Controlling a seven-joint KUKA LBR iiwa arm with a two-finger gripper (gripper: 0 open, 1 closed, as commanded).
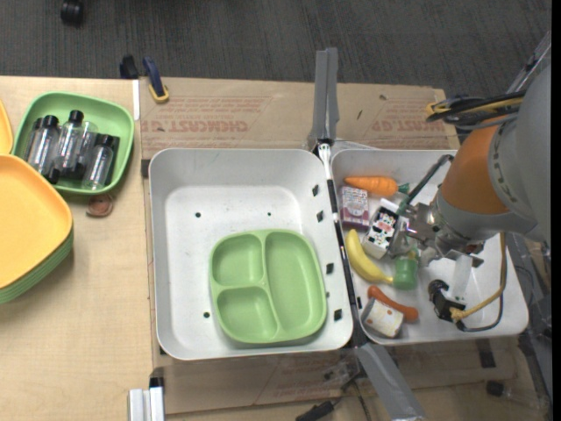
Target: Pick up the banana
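Clutter filled the right bin (517, 318) at the right of the frame, and the banana (362, 259) lay in the middle of it, near the bin's left wall, curving from upper left down to lower right. An orange carrot (372, 184) sat above it toward the top of the bin, with a small purple carton (354, 204) just below the carrot and a white box with dark markings (382, 226) touching or nearly touching the banana's upper right side. A green object (404, 274) pressed against the banana's lower end, and a red and white item (387, 316) lay below that, near the bin's bottom edge.

The gripper (405, 233) hung low over the centre of this bin, just right of the banana, at the end of the grey arm with its orange band (469, 178) coming in from the right of the frame. Its working end was lost among the box and the green object, so its state could not be told, and nothing showed the banana held. That crowding probably explained the placement: the banana's right side was hemmed in, leaving little room to approach.

The left bin (175, 182), at the centre of the frame, held a green divided tray (263, 283), well apart from the fruit.
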